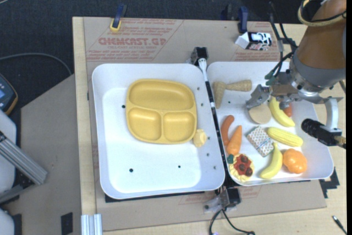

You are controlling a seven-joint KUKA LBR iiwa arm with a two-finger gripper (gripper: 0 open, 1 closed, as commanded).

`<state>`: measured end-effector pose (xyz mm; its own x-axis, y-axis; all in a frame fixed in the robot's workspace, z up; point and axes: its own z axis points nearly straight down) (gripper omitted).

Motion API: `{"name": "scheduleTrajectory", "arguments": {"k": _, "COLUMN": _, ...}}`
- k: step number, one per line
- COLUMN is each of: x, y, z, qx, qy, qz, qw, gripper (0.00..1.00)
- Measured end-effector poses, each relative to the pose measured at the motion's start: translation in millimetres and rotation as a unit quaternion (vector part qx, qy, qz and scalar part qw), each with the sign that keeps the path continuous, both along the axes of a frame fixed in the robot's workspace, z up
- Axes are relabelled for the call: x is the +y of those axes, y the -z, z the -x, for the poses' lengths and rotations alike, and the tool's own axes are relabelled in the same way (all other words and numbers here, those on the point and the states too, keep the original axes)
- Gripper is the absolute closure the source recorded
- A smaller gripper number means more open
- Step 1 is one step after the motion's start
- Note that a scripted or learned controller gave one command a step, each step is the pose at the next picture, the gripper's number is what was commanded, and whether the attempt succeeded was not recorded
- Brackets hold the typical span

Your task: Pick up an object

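Starting at the left bin [110, 118], a yellow divided plate [161, 110] sits near the middle, with a small pale yellow piece [199, 138] just off its lower right corner, close to the wall shared with the right bin [324, 165]. Across that divider the toys crowd together: a cone [233, 87] lies at the top, two carrots [230, 135] slant side by side below it, and a pizza slice [242, 165] rests at the near edge. Further right come a checkered wrapped block [260, 140], a corn cob [284, 136], a banana [272, 164] and an orange [295, 161]. The gripper [268, 100] hangs low over the upper middle of this bin, its metal parts just above a tan round piece [260, 115] and beside a second banana [280, 112].

From where I stand I cannot tell how the jaws are set, and nothing is visibly caught between them. The likely trouble is the crowding: the tan piece and the banana touch, so a closing grip could nudge one aside or pinch both, and the curved banana could easily slip free.
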<state>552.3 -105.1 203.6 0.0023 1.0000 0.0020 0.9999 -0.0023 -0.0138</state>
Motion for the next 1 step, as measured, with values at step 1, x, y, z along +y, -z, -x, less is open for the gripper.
{"name": "scheduleTrajectory", "arguments": {"k": 1, "x": 0.1, "y": -7.2, "z": -3.0, "qx": -0.007, "qy": -0.001, "qz": 0.0008, "qw": 1.0000, "gripper": 0.00}}
